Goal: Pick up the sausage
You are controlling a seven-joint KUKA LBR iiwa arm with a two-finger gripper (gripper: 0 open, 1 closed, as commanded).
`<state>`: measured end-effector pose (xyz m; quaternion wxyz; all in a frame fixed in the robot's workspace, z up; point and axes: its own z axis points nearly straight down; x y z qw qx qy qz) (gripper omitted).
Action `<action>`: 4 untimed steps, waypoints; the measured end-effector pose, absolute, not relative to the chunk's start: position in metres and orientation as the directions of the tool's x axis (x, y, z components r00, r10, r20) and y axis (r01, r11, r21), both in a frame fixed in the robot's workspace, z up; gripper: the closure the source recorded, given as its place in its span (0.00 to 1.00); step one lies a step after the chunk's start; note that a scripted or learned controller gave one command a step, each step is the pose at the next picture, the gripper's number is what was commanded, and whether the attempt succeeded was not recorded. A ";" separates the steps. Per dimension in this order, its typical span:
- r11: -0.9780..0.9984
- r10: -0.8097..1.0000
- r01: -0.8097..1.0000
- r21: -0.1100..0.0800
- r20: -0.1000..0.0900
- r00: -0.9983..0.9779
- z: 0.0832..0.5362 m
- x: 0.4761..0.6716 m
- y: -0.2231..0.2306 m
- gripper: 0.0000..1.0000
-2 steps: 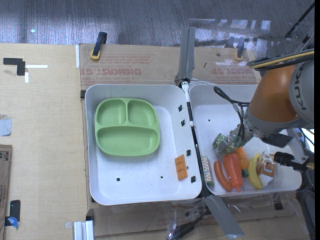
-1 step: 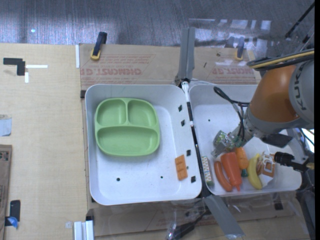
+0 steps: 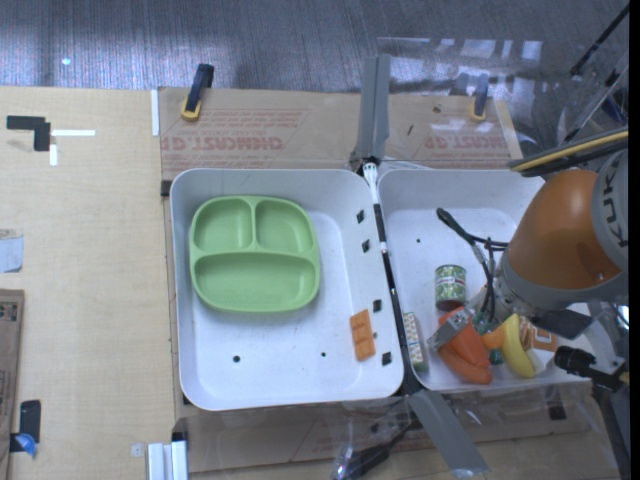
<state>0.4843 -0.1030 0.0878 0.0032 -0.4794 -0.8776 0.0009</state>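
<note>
the grey arm with its orange band (image 3: 565, 233) reaches in from the right of the frame and hangs over the lower part of the right white bin (image 3: 420, 203), where a heap of toy foods lies crowded together, so its wrist covers much of what it is working on. the gripper (image 3: 478, 320) sits low in that heap, and whether it is open or closed, or has hold of anything, cannot be told from here because the wrist and cables hide it. just beside it lie an orange-red rounded piece (image 3: 466, 353), which may be the sausage though i cannot be sure, a yellow banana-shaped toy (image 3: 518, 346) and a small green-labelled can (image 3: 450, 286) standing upright a little above. the left white bin (image 3: 200, 368) holds a light green divided plastic plate (image 3: 255, 254) in its upper half and a small orange rectangular block (image 3: 362, 334) near its right wall, well apart from the arm, probably left as spare things.
</note>
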 end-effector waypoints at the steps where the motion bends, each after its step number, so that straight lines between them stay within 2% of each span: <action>1: 0.536 0.844 0.844 -0.005 0.006 -0.536 0.095 0.485 -0.105 1.00; 2: 0.536 0.844 0.844 -0.005 0.006 -0.536 0.095 0.485 -0.105 0.00; 3: 0.533 0.846 0.846 -0.008 0.008 -0.533 0.100 0.485 -0.106 1.00; 4: 0.726 0.687 0.687 -0.003 0.002 -0.726 0.188 0.538 -0.041 1.00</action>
